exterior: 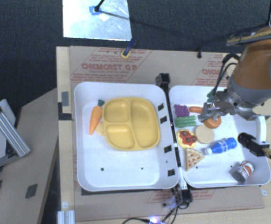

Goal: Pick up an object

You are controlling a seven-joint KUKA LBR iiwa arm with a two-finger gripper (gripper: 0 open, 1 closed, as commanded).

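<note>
The arm reaches in from the right with its tool (211, 113) low over the upper middle of the right bin (261, 171), directly above an orange round piece (213, 122); whether the tool is spread or pressed together cannot be told, since the wrist hides that part, and nothing is visibly lifted. Around that spot lie a purple grape bunch (181, 110), a green bean pod (185, 121), a small orange sausage-like piece (196, 109), a round pizza (187, 137), a beige disc (204, 135), a blue bottle (221, 146), a pizza slice (193, 157) and a small can (242, 171) near the bin's lower right corner. The left bin (86, 171) holds a yellow divided plate (130, 123) with a carrot (95, 118) just beside its left edge. Both bins rest on a cardboard-covered surface (107, 64).
</note>
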